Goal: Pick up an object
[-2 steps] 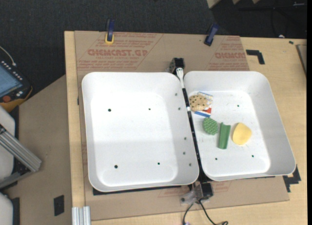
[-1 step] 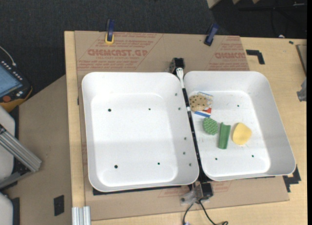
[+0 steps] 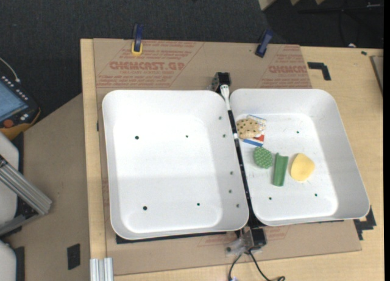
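The right bin holds several small objects. A tan speckled piece on a white, red and blue packet lies near the bin's left wall. Below it sits a green textured round piece. A green stick lies beside that, slanted a little from upright. To the stick's right rests a yellow lump, touching or nearly touching it.
The left bin sits beside the right one, joined along a black centre strip. Both rest on a brown cardboard sheet held by two blue clamps at the far edge. Cables trail off the near edge.
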You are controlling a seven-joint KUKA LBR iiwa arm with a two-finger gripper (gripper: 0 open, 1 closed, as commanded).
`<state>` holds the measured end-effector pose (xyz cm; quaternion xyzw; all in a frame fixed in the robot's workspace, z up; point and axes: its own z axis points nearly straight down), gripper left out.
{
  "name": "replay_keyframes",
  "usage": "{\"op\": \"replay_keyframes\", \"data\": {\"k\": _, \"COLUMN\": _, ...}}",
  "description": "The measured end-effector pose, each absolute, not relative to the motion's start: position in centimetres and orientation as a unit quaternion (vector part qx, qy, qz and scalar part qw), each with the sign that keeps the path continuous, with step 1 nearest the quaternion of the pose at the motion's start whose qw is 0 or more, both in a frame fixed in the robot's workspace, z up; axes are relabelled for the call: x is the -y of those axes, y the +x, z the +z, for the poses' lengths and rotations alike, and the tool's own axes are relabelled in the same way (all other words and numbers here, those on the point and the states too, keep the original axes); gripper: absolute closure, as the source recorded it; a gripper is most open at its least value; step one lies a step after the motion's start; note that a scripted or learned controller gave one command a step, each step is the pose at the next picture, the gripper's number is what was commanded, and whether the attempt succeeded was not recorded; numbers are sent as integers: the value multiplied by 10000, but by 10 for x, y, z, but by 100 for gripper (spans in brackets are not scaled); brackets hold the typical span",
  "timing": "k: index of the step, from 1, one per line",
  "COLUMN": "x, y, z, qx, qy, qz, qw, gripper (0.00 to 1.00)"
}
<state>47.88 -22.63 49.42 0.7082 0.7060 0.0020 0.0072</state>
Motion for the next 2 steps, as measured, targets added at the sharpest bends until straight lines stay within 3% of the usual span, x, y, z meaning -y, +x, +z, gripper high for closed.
{"op": "replay_keyframes", "data": {"k": 1, "x": 196, "y": 479, "z": 376, "qx": -7075, "qy": 7067, "qz": -21, "qw": -54, "gripper": 100}}
{"op": "replay_keyframes", "data": {"k": 2, "x": 212, "y": 479, "z": 533, "qx": -7070, "qy": 7071, "qz": 37, "qw": 104, "gripper": 100}}
